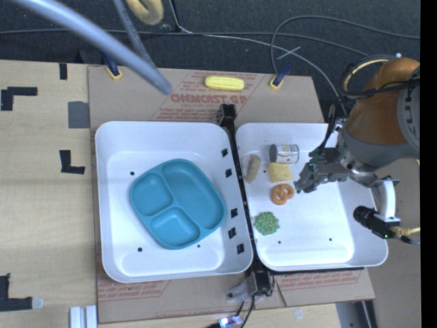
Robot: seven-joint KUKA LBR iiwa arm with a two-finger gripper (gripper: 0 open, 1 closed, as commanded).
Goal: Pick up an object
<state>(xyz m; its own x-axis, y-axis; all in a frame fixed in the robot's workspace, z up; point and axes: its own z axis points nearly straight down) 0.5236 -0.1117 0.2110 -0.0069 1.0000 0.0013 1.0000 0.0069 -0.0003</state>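
Nearest the lens, left bin [109, 183]: holds 1 blue divided plate [177, 202] with 3 compartments, lying flat.
Right bin [355, 251]: 5 small items, all in its left half.
Green ball [266, 223]: closest to the front, bumpy, alone.
Donut [281, 194]: brown ring, just beyond the green ball.
Yellow block [279, 172]: just behind the donut.
Tan piece [252, 167]: beside the divider, left of the block.
Can [285, 153]: on its side, farthest back.
Jaws [305, 182]: dark, low over the bin just right of the donut (too dark to tell whether they are spread or closed); nothing seen between them.
Worktop back edge: corn cob [224, 83] on the cardboard [198, 98].
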